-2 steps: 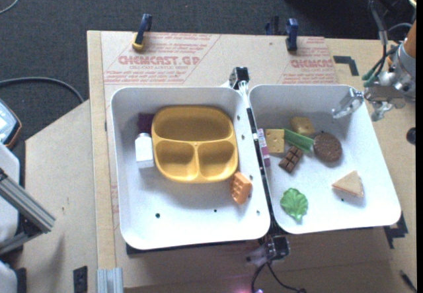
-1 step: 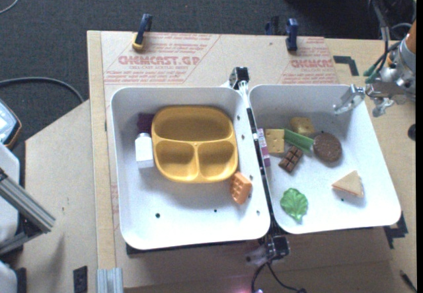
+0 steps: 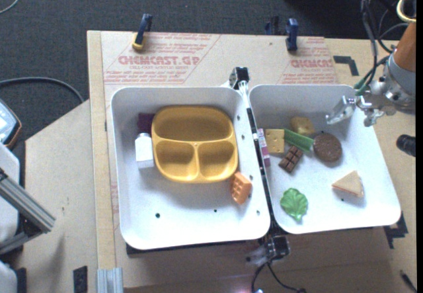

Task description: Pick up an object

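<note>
Claw point(image 3: 352, 112) hangs above the right bin's point(image 3: 386, 182) far corner, gripping nothing; whether its fingers sit wide or narrow I cannot tell from here. To pick well, it should drop straight onto a piece lying apart, probably the cheese wedge point(image 3: 349, 185). Left to right: white bottle point(image 3: 144, 151), yellow divided plate point(image 3: 195, 143), orange block point(image 3: 241, 188), then chocolate point(image 3: 290, 159), green leaf point(image 3: 294, 204), brown cookie point(image 3: 327, 148). Crowded pieces near the chocolate may jostle.
</note>
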Controlling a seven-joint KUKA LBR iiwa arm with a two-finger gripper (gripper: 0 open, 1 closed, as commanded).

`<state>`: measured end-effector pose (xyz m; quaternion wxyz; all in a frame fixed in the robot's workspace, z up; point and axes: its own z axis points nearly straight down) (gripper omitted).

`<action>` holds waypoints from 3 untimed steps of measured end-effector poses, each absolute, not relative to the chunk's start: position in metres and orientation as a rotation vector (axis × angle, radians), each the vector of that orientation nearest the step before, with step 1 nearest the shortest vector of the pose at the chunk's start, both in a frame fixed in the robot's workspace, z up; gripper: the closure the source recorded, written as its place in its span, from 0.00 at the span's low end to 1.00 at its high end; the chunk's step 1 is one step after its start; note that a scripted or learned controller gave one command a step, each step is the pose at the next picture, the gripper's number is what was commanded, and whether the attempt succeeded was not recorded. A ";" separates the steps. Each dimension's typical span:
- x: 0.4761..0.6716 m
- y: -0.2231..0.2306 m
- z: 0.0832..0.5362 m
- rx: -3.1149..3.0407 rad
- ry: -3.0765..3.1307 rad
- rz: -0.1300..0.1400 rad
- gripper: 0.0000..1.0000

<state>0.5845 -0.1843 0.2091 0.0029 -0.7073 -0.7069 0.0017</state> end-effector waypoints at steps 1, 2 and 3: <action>0.578 -0.176 0.151 -2.216 -2.216 0.005 0.00; 0.569 -0.177 0.090 -2.217 -2.215 0.006 0.00; 0.570 -0.177 0.087 -2.221 -2.221 0.000 0.00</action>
